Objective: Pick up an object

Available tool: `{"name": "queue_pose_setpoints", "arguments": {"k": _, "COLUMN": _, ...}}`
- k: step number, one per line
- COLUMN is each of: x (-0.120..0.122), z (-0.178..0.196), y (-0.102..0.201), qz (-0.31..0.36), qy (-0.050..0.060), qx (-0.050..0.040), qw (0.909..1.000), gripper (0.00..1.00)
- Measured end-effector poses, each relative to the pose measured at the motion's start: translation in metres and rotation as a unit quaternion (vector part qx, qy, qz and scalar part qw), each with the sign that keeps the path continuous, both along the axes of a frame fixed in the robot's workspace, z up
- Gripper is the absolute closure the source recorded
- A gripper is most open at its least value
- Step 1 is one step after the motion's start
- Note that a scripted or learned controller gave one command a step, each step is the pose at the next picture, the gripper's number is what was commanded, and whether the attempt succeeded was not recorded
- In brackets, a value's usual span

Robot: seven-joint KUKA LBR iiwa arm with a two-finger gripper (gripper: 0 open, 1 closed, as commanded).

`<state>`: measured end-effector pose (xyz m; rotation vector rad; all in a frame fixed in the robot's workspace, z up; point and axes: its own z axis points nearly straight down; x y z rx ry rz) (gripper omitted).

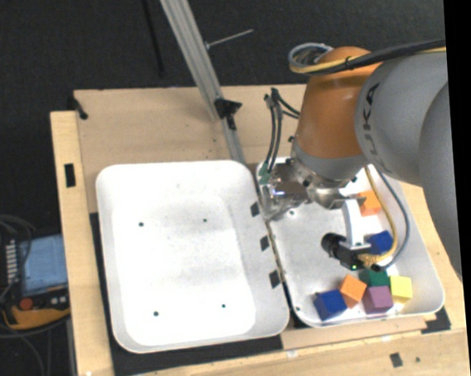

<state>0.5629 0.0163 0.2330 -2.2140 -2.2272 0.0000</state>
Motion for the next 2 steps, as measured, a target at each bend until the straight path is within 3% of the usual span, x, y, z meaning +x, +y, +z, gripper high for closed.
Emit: {"name": "queue_pose_setpoints", "arguments": {"k": 2, "x": -0.032, "z": 0.000, "y": 0.083, "qz": -0.001, "qy": 0.000, "qx": -0.0001, "qw": 1.0000, "gripper": 1.00}}
